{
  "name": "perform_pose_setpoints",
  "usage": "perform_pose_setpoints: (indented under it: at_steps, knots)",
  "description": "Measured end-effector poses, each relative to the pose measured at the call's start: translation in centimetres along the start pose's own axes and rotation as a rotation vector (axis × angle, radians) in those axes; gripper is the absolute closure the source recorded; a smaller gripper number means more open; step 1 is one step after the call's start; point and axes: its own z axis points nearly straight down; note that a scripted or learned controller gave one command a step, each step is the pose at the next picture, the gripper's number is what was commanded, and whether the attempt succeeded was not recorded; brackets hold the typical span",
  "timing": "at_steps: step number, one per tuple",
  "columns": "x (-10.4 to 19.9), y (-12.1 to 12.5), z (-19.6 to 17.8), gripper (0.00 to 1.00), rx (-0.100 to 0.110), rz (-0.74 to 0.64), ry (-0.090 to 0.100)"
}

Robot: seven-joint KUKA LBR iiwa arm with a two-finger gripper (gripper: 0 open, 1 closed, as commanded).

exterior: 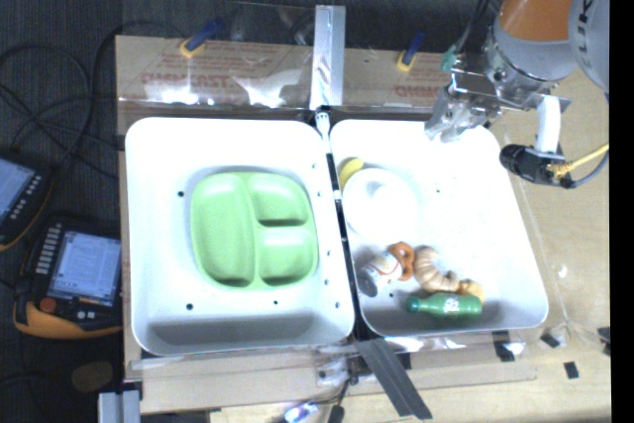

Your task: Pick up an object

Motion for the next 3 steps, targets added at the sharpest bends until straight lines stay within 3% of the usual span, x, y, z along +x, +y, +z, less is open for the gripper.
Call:
perform_pose_setpoints:
  at_steps: [1,2,3]
  knots:
    - [0.7,-6.6,7.5,1.0,0.004,0.276,0.001]
    - [0.7,-6.6,7.5,0.0,0.004,0.276,0.001]
    - [-3.8,-10.5,17.2,0.0,0.003,-0.05,0.004]
